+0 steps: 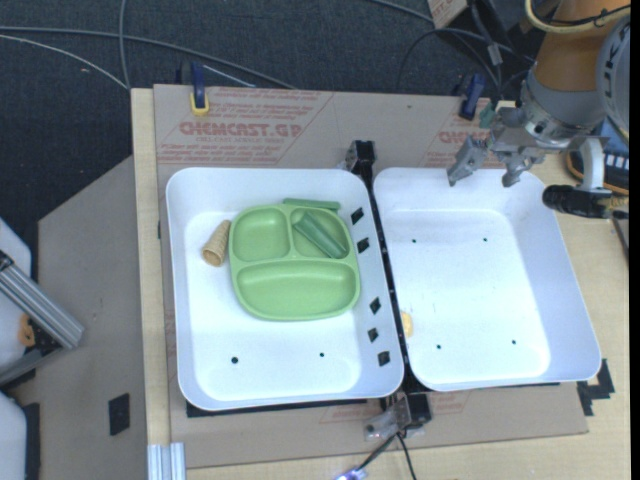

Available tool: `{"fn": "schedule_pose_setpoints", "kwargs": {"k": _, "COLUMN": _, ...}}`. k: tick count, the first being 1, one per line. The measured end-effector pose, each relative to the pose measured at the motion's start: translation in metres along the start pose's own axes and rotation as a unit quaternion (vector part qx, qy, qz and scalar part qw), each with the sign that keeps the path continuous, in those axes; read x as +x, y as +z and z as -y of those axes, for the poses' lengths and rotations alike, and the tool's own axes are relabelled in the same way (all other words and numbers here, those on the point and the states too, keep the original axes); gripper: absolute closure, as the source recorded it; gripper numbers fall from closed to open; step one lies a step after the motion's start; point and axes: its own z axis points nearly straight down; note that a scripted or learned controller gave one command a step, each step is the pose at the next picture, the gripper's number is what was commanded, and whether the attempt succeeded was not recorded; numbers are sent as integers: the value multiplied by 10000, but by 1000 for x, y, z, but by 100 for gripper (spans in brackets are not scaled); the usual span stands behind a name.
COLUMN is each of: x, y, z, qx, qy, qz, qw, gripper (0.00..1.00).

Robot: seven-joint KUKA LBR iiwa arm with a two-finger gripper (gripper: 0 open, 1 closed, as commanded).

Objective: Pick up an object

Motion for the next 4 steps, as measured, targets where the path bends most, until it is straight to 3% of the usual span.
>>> {"fn": "schedule_pose_setpoints", "kwargs": {"k": 1, "x": 0, "y": -10, "z": -3, "qx": -77, "qy": -14, "qz": 10, "qw": 10000, "gripper": 0}}
{"fn": "schedule_pose_setpoints", "kwargs": {"k": 2, "x": -2, "y": 49, "z": 5, "qx": -49, "qy": -11, "qz": 6, "qw": 10000, "gripper": 0}}
{"fn": "schedule_pose_setpoints", "kwargs": {"k": 4, "x": -3, "y": 130, "z": 6, "qx": -52, "qy": -16, "qz": 6, "qw": 10000, "gripper": 0}}
